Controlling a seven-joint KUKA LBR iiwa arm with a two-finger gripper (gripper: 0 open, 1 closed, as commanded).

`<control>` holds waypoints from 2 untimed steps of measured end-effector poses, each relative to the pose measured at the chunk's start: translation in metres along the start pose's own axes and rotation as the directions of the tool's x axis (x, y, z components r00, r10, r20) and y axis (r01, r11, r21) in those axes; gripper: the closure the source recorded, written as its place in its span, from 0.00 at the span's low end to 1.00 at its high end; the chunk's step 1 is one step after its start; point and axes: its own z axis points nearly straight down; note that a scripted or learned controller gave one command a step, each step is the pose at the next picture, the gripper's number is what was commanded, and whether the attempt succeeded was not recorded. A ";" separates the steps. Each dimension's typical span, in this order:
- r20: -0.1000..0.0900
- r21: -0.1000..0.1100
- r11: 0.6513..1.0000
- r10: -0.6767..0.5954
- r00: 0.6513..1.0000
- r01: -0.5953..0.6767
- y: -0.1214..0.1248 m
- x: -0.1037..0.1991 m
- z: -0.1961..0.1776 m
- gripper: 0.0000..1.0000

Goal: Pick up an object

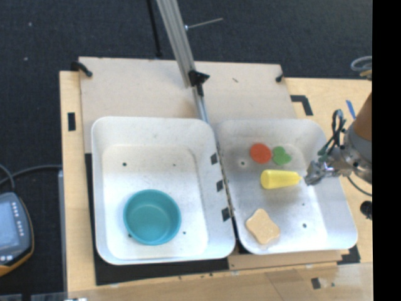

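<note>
The right bin (332, 221) holds a red round piece (260, 153), a small green piece (282, 156), a yellow cone-like piece (279, 179) lying on its side, and a tan slice of bread (262, 226). My gripper (315, 172) hangs over the right part of this bin, just right of the yellow piece's narrow end. Nothing shows between its tips. A teal bowl (151, 216) sits in the left bin (113, 149), far from the gripper.
A metal camera post (178, 36) rises from behind the bins, between them. A handheld pendant (12, 231) lies at the far left edge. Cables (341, 127) hang by the arm on the right.
</note>
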 end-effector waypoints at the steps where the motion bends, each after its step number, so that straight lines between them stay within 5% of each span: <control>1: -0.004 0.003 1.000 -0.005 1.000 0.005 0.021 0.059 -0.002 1.00; 2: -0.003 0.004 1.000 -0.005 1.000 0.005 0.040 0.110 0.002 1.00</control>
